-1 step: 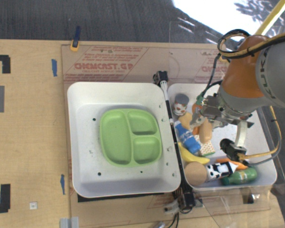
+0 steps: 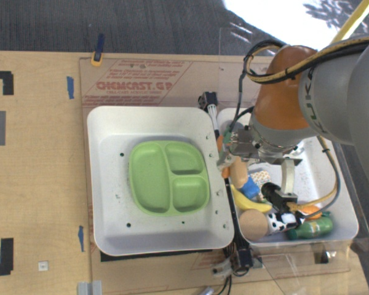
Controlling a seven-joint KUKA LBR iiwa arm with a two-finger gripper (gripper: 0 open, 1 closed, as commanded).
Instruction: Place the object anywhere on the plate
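A light green divided plate (image 2: 169, 177) with three compartments lies in the left white bin (image 2: 111, 140). Nothing lies on it. The arm, grey with an orange band, reaches down into the right bin (image 2: 344, 195), and its gripper (image 2: 237, 155) sits low at that bin's left side, above a heap of toy food. A tan egg-shaped piece (image 2: 238, 174) lies just under the gripper. Beside it are a yellow banana (image 2: 246, 200) and a blue piece (image 2: 251, 188). The wrist hides the fingers.
The right bin also holds a beige ball (image 2: 253, 224), a black-and-white toy (image 2: 280, 220), a green bottle (image 2: 310, 227) and an orange piece (image 2: 313, 212). Cables loop around the wrist. A ridge between the bins (image 2: 224, 183) separates them. Brown cardboard surrounds both.
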